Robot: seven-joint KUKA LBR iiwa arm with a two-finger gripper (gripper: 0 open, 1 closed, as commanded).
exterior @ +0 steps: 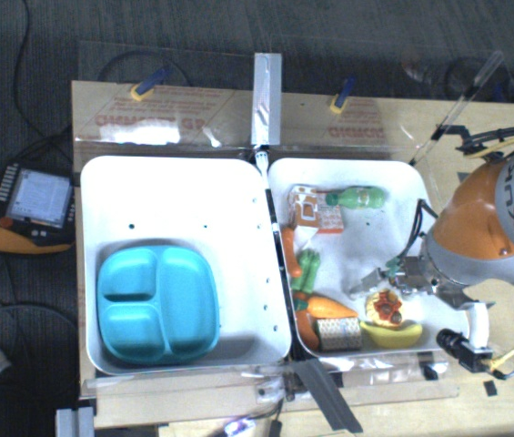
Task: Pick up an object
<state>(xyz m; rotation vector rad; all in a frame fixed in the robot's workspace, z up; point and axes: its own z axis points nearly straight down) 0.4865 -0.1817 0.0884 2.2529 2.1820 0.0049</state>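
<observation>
The right bin point(402, 176) holds several toys. A green bottle point(358, 197) lies at the back beside a brown and white carton point(311, 208). A green vegetable point(308, 267) and an orange carrot point(327, 308) sit near the left wall. At the front lie a grey ridged block point(338, 333), a yellow banana point(395, 335) and a red and yellow piece point(387, 306). My gripper point(393, 274) is low in the bin's right half, just behind the red and yellow piece. Nothing is visibly held in it.
A blue divided plate point(158, 300) lies in the front of the left bin point(175, 189). The arm's orange band point(484, 217) hangs over the right bin's right wall. A thin orange stick point(287, 248) runs along the divider.
</observation>
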